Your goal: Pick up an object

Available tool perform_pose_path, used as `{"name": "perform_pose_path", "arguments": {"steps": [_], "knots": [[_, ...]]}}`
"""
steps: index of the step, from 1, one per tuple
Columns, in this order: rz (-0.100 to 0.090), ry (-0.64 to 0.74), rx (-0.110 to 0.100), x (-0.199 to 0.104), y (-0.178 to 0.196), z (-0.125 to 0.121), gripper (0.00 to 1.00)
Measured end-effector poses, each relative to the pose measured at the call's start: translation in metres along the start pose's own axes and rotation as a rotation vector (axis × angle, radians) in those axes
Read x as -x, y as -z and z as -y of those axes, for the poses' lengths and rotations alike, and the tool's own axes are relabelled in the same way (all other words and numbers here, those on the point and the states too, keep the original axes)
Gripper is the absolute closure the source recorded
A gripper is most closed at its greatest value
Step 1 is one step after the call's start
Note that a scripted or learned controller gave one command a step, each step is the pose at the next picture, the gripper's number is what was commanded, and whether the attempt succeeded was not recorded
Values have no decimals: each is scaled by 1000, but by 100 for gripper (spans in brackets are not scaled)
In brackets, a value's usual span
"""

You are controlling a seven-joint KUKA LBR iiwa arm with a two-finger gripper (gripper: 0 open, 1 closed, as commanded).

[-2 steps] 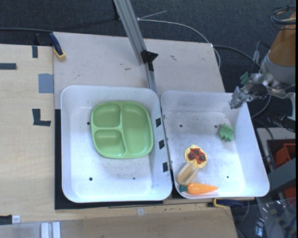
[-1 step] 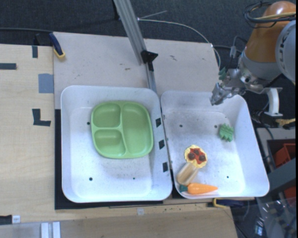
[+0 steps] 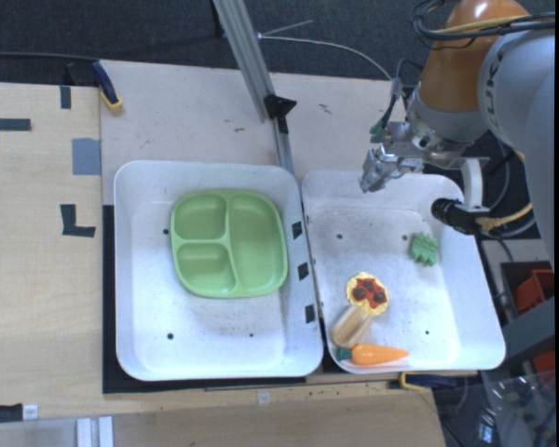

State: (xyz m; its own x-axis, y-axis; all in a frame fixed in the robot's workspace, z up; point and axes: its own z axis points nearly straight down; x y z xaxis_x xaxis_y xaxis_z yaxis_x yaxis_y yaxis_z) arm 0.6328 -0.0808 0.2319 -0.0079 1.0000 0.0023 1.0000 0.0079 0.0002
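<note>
A: What takes up the most room here?

B: The wooden bench (image 3: 196, 119), with two shallow white bins set side by side on it. The left bin (image 3: 135, 250) carries a light green divided plate (image 3: 229, 243) with three compartments, lying flat near the bin's middle. The right bin (image 3: 466, 315) holds the small toy food pieces.

A: And the arm?

B: The grey arm (image 3: 517, 54) comes in from the right, its orange band (image 3: 461, 45) above the wrist. The gripper (image 3: 377, 177) hangs over the far left corner of the right bin, pointing down. Nothing sits between its fingers. I cannot tell whether the pincer is released or clenched; the fingertips are too small and dark to read.

A: Where are the things it could pick up?

B: All in the right bin, well apart from the gripper. A green leafy toy (image 3: 424, 249) lies toward the right side of the bin, on its own. Nearer the front, a small yellow piece with a red and dark topping (image 3: 367, 292), like a toy pizza slice, lies just above a tan bread-like roll (image 3: 351, 325), and the two seem to touch. An orange carrot (image 3: 380, 353) lies along the front edge, just beside the roll.

A: Anything else on the bench?

B: A slanted metal bar (image 3: 247, 45) crosses the top, grey tape marks (image 3: 86, 156) sit on the left, and a small blue and yellow item (image 3: 107, 87) lies near the far edge.
</note>
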Motion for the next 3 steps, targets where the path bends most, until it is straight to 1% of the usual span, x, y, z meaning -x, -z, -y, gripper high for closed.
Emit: {"name": "perform_pose_path", "arguments": {"steps": [1,3], "knots": [[1,-1,-3,-56,-12,-6,100],[1,0,-2,-176,-5,-6,100]]}}
